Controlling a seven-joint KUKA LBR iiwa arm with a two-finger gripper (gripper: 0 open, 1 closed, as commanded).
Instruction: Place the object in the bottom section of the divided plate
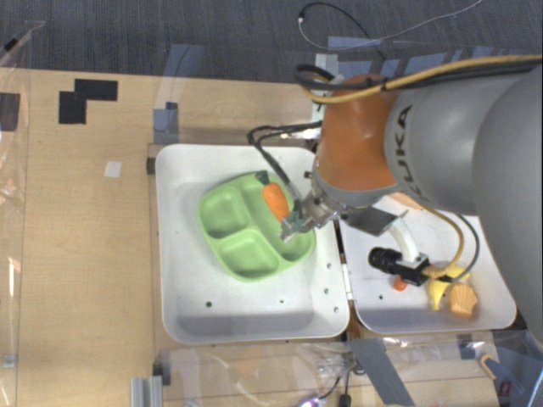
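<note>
A green divided plate lies in the left white bin. An orange carrot-shaped object sits at the plate's upper right part, by the far rim. My gripper hangs over the plate's right side, right beside the object's lower end and touching or nearly touching it. The view does not show whether the object is gripped. The plate's section nearest the camera holds nothing. The grey and orange arm hides the plate's right rim.
The right white bin holds a small red-orange piece, a yellow item and a tan cupcake-like item near its front. The arm covers much of that bin's far half.
</note>
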